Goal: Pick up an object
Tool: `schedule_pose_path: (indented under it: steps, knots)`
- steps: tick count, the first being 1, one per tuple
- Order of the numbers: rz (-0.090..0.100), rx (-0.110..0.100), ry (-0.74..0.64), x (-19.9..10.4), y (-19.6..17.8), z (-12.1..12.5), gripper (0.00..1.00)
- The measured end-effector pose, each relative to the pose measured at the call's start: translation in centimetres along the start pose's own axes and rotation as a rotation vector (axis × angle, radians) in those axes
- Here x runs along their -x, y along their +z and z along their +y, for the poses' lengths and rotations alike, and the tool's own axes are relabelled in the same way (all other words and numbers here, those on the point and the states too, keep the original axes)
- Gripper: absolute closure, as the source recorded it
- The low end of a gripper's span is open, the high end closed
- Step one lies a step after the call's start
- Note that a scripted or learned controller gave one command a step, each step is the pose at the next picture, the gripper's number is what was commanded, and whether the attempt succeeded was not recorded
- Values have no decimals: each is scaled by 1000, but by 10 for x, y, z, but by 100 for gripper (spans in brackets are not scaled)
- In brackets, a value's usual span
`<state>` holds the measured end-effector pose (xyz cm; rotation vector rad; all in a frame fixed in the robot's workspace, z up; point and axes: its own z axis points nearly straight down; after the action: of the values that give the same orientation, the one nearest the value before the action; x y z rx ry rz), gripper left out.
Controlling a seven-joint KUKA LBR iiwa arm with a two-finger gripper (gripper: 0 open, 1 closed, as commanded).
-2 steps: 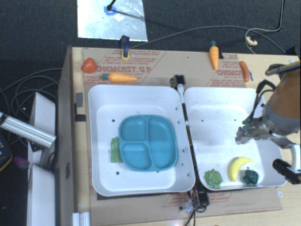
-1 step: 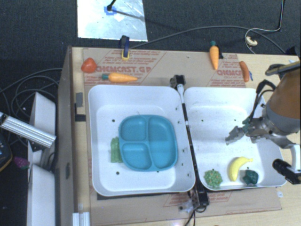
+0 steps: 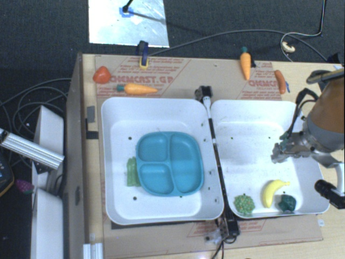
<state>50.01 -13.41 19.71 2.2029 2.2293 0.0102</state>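
We see the grey metal gripper (image 3: 281,151) hovering over the right white bin (image 3: 253,117), but we cannot tell its state. A yellow plastic banana (image 3: 273,191), green grape cluster (image 3: 244,204) and dark green vegetable (image 3: 287,203) lie along that bin's near edge.

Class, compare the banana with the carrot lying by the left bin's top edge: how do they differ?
The banana is yellow; the carrot is orange with a green end. The banana lies inside the right bin, curved; the carrot lies outside the bins on the bench board, straight. Both look like toy food, lying flat, apart from the gripper.
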Motion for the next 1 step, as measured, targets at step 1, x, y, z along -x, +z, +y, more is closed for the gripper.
schedule_pose_path:
  steps: [1]
  knots:
    - [0,0,0,0,0,0,0]
